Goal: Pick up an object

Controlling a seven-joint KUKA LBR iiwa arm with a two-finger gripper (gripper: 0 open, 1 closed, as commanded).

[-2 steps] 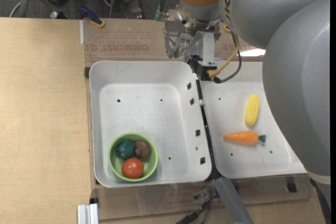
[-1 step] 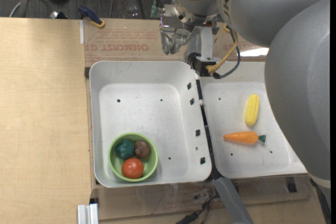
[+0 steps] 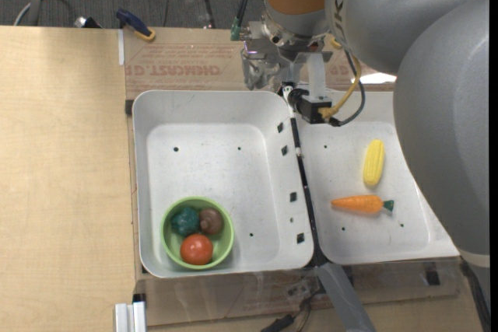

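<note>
We see the gripper above the bins' far edge; we cannot tell its state. Corn and carrot lie in the right bin; a green bowl sits in the left bin, beside the wooden bench

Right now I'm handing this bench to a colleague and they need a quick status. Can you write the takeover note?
Gripper: up at the far edge between the two bins, nothing seen in it; whether its fingers are open is unclear.
Left bin: green bowl in the near corner with a red, a teal and a brown item inside.
Right bin: corn cob and carrot lying loose, apart.
Done: nothing picked yet.
Left: descend on one object and lift it.
</note>
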